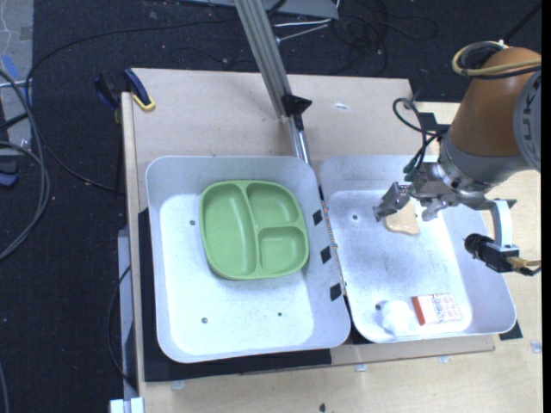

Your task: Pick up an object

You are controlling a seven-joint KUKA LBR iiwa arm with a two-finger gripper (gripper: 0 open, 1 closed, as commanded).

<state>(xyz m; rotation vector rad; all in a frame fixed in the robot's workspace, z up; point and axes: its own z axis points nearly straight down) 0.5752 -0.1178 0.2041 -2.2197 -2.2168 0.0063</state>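
A small tan object (402, 223), flat and rounded at the edges like a soft beige lump, lies on the floor of the right bin (370, 256) toward its far side. The gripper (411, 203) is directly over it, its dark metal fingers splayed apart with one prong reaching left and the other right; the tan piece shows just below and between them, though whether they touch it cannot be made out. Above the gripper rises the grey wrist and the smooth orange band of the arm (491, 110).

Nearer the front of the same bin sit a fluffy white ball (395, 317) and, just beside it to the right, a small rectangular box (438, 308) with red and white printing. The bin is shallow white plastic, speckled and scuffed.

The left bin (172, 317), of the same kind, holds a matte green divided plate (255, 229) with three compartments and rounded corners. Both bins rest on a pale wooden worktop (207, 110).
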